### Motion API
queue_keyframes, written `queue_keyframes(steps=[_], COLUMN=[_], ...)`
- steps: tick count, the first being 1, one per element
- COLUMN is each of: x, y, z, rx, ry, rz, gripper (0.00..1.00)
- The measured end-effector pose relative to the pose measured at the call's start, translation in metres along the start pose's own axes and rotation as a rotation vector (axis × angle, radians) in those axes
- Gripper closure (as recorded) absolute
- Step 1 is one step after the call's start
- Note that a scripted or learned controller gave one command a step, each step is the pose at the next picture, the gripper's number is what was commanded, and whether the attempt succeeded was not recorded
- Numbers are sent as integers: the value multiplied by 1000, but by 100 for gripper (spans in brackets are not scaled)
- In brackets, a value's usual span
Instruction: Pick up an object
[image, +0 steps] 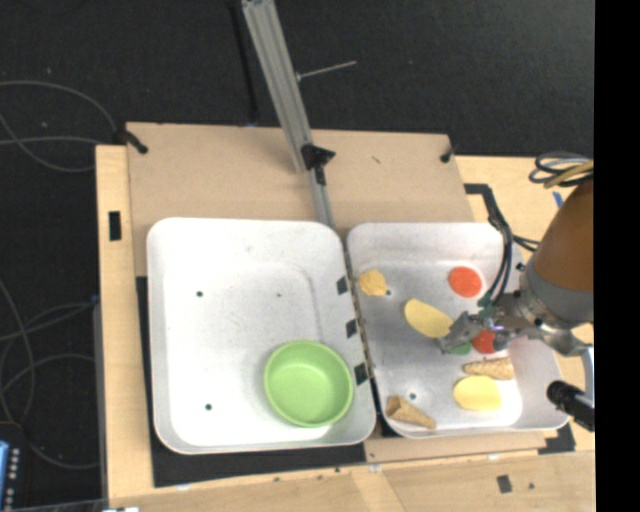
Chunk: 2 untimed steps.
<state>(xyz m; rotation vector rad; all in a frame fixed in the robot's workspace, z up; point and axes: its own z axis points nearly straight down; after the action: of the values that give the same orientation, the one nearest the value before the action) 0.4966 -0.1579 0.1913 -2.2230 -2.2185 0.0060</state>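
Arm: reaching in from the right, wrist low over the right bin (420, 238), so the program is clearly working the cluttered side.

Gripper (470, 333): down among the toys in the middle of the right bin. It sits between the yellow oval piece (428, 319) and a small red piece (485, 342), and I cannot tell whether it has closed on anything or is standing apart; the tip is a dark blur here.

Likely target: my guess is the yellow oval piece or the small red piece. Both lie just beside the tip, the yellow one to its left, the red one to its right, partly hidden by the wrist.

Why low here: several small things are packed together, so a descent in this spot has good odds of touching something, though it could just as well nudge them apart.

Other candidates: an orange-red disc (464, 281) up toward the back wall, a yellow lump (477, 394) near the front, a tan cone (490, 369) just above it, another cone (411, 411) at the front rim, a small tan piece (373, 285) by the left wall.

Left bin (200, 260): holds a green bowl (308, 383) in its front right corner, well apart from the gripper.

Progress: nothing is visibly lifted; every item appears to rest on the bin floor.
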Motion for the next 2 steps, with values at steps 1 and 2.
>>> queue_keyframes(steps=[1,2], x=[0,1], y=[-5,-2], z=[43,30], rx=[0,-9], ry=[0,3], rz=[0,2], gripper=[0,100])
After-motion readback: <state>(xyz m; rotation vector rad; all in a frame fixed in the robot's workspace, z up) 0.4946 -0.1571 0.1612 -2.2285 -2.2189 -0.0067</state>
